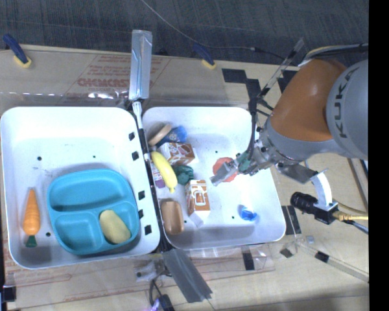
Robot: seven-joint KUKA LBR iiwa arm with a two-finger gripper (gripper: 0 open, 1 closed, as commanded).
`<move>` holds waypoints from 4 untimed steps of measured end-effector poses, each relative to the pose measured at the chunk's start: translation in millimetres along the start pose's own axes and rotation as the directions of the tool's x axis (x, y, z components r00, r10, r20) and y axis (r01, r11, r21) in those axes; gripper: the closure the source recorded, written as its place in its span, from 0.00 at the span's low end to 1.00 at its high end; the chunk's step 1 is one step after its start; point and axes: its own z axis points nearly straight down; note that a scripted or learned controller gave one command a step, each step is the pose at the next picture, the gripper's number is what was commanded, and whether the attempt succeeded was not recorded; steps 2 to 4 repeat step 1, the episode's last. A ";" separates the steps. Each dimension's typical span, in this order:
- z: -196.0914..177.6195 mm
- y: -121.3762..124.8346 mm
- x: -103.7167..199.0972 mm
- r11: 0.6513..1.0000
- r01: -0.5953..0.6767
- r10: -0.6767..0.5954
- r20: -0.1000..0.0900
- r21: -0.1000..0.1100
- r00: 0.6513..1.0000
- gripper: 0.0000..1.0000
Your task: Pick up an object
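My gripper (pixel 224 172) reaches in from the right and sits low over the middle of the right bin (pixel 246 125). A small red object (pixel 228 175) lies right at its tip, partly covered by it, and I cannot tell whether it is gripped. To the left lie a yellow banana (pixel 163 169), a brown snack packet (pixel 180 152), a green item (pixel 184 172), an orange-and-white carton (pixel 198 196) and a brown bread-like roll (pixel 172 216). A small blue object (pixel 247 214) lies near the front right.
The left bin (pixel 26 128) holds a blue compartment tray (pixel 84 199) with a yellow potato-like piece (pixel 115 226) in it, and a carrot (pixel 30 214) beside it. A tan piece (pixel 159 135) and a blue item (pixel 177 135) lie at the right bin's back left.
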 end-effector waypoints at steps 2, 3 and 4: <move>35.3 44.4 83.4 0.981 -0.194 0.194 -0.002 0.002 0.981 1.00; 35.3 44.4 83.4 0.981 -0.194 0.194 -0.002 0.002 0.981 1.00; 35.3 44.4 83.4 0.981 -0.194 0.194 -0.002 0.002 0.981 1.00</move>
